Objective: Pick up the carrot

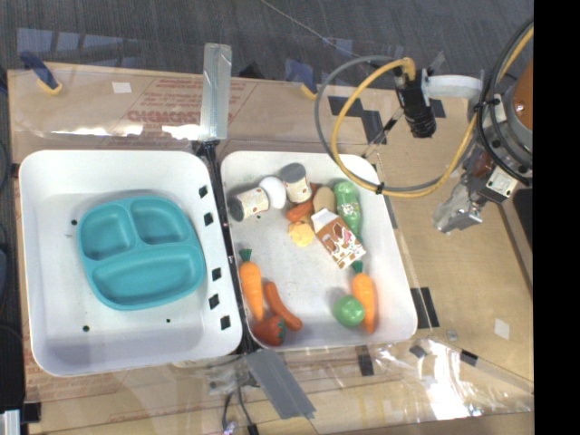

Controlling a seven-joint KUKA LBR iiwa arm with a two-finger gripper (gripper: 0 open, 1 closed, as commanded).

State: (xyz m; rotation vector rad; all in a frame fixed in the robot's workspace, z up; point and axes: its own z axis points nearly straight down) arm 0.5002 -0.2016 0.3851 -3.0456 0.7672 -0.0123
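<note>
You are looking at a robot test lab, not a home or kitchen. The table (453,270) is covered in cardboard under clear plastic sheeting, taped at the edges. On it sit two shallow white bins (54,243) side by side, clipped together. The right-hand one holds plastic toy food (308,243), the left a teal divided plate (138,252). To the right of the bins, yellow cable (362,75) loops off a grey industrial arm (507,125).
</note>
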